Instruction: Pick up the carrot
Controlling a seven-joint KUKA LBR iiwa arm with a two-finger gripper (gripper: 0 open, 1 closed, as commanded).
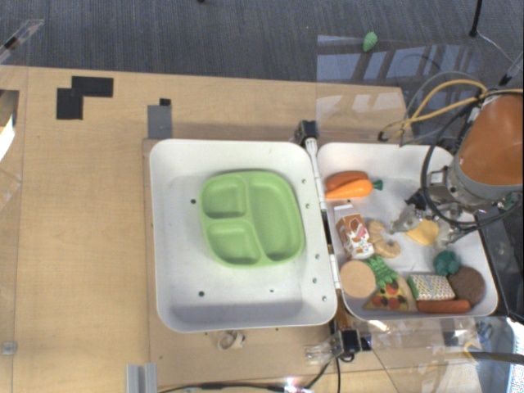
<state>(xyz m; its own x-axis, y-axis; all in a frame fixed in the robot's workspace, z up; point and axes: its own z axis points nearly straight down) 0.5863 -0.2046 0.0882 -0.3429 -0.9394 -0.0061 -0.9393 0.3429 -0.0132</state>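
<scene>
Carrot (350, 187) lies ungrasped at the right bin's (409, 155) upper left; end effector (407, 219), state indeterminable, is positioned nearby. Pickup remains undone.

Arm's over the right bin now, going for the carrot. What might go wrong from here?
1. The carrot lies close to the right bin's left wall, beside a red-orange piece; the gripper may clip the wall or take the wrong item.
2. The gripper sits apart from the carrot, near the yellow piece, and could knock it when moving.
</scene>
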